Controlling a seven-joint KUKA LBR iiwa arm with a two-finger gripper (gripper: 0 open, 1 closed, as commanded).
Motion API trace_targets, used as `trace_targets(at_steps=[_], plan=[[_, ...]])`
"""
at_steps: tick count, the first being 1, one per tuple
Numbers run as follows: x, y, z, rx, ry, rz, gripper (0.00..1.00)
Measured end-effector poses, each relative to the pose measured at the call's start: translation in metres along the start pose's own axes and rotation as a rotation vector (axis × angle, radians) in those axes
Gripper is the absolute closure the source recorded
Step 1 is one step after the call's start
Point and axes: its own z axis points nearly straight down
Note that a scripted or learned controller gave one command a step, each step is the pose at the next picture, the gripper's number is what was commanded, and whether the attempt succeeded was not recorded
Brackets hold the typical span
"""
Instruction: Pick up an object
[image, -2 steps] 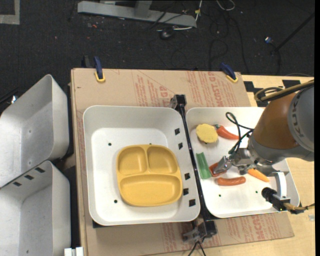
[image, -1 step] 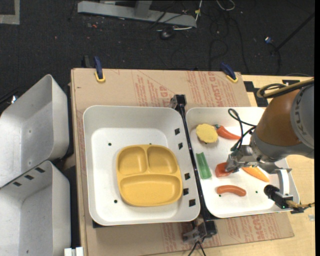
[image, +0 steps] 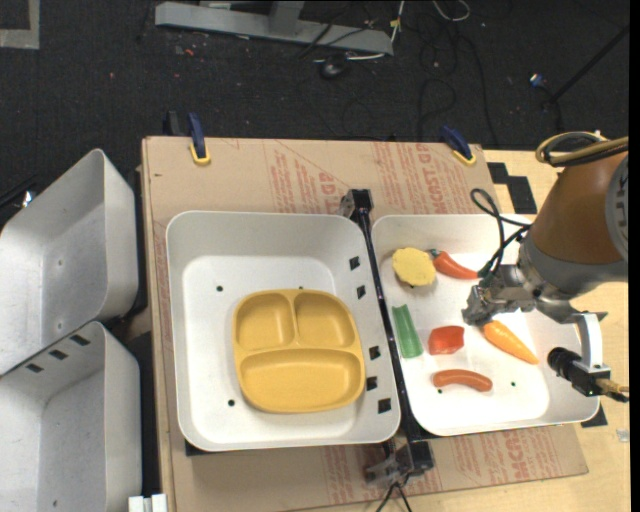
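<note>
**benchwatcher:** Cardboard (image: 300, 160) under everything was matte brown with red print, clamped at the far edge. Nearest the camera in the right bin (image: 520, 415) lay a little red sausage (image: 462, 380), smooth, rounded at both ends. Just past it sat a chunky red pepper piece (image: 446, 340), glossy plastic, and beside that a flat green strip (image: 405, 331) running along the bin's left wall. An orange carrot (image: 510, 342) tapered to a point toward the near right.

**kuka_fan:** And the left bin?

**benchwatcher:** Left bin (image: 190, 300) was a shallow white tray with rounded corners, holding a yellow divided plate (image: 298, 350), smooth plastic, three compartments, two small ones at the far side and one wide one nearer.

**kuka_fan:** What was the gripper doing?

**benchwatcher:** Gripper (image: 490, 305) was down inside the right bin, right at the blunt end of the carrot, grey metal and dark cabling. Honestly couldn't tell how wide the jaws stood or whether they had hold of anything. The carrot looked like it lay on the bin floor.

**kuka_fan:** Anything further back?

**benchwatcher:** Yeah, a bumpy yellow lemon-ish lump (image: 414, 267), roundish, with a thin red-orange chili (image: 457, 266) touching its right side. Behind the gripper rose the arm (image: 590, 215), with its shiny orange band.
</note>
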Motion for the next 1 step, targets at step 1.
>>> trace_targets(at_steps=[1], plan=[[-0.0001, 0.0009, -0.0347, 0.000, 0.000, 0.000, 1.00]])
